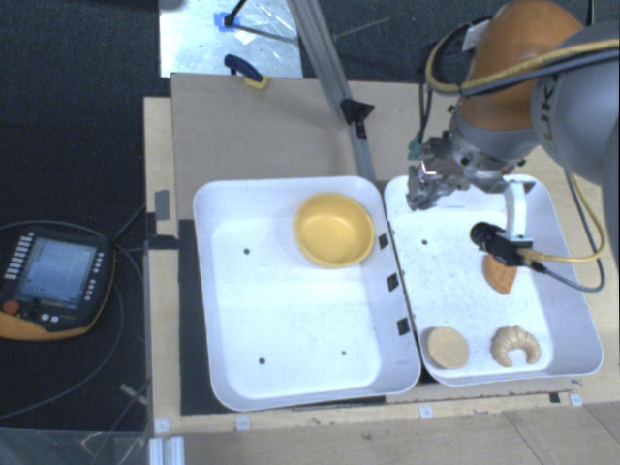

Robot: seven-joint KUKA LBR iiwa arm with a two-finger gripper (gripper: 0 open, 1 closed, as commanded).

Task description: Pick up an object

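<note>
White bin on the right (567, 260): holds a croissant (515, 345), a round biscuit (448, 347), an orange-brown piece (500, 275)
My pincer (422, 194): over this bin's far-left corner; open or closed, I cannot tell
Croissant from my pincer: toward the near-right corner, well apart; its long axis lies across the bin

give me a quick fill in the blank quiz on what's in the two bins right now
1. The yellow bowl sits in the ____ bin as the camera sees it.
2. The croissant lies in the right bin, to the ____ of the round cracker in the picture.
3. The number of food items in the right bin, counting the orange piece, is ____.
4. The gripper hovers over the ____ bin.

Missing words: left; right; three; right
</note>
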